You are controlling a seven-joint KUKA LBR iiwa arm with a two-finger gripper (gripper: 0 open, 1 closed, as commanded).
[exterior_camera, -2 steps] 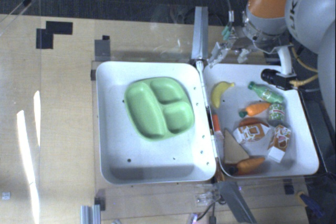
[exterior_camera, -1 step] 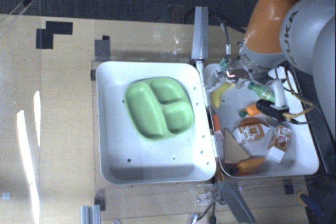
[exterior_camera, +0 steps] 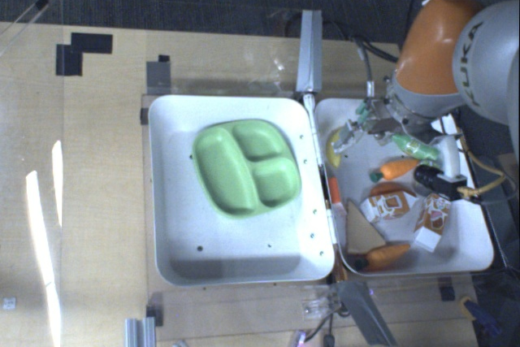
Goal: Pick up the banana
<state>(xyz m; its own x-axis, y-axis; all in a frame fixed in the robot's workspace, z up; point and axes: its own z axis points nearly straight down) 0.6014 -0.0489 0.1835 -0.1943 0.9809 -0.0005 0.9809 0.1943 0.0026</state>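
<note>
At the bottom of the frame, in the right bin [exterior_camera: 481,259], lies an orange vegetable [exterior_camera: 388,255]. Just above it are two brown and white packets [exterior_camera: 390,205] [exterior_camera: 433,217]. Further up there is a carrot [exterior_camera: 400,169] and then a green packet [exterior_camera: 416,147]. The left bin [exterior_camera: 162,199] holds a green divided tray [exterior_camera: 244,166].

The banana [exterior_camera: 334,146] is in the upper left part of the right bin, close to the wall between the bins. It seems to rest on the bin floor, not lifted. The claw [exterior_camera: 361,126] is low over the same corner, just beside the banana on its upper right. Whether the claw is spread or pressed together, I cannot tell, because that part is small and cluttered. The arm [exterior_camera: 439,53] comes in from the upper right.

In my judgement the approach is mostly made. The grasp and the lifting are not yet done.
</note>
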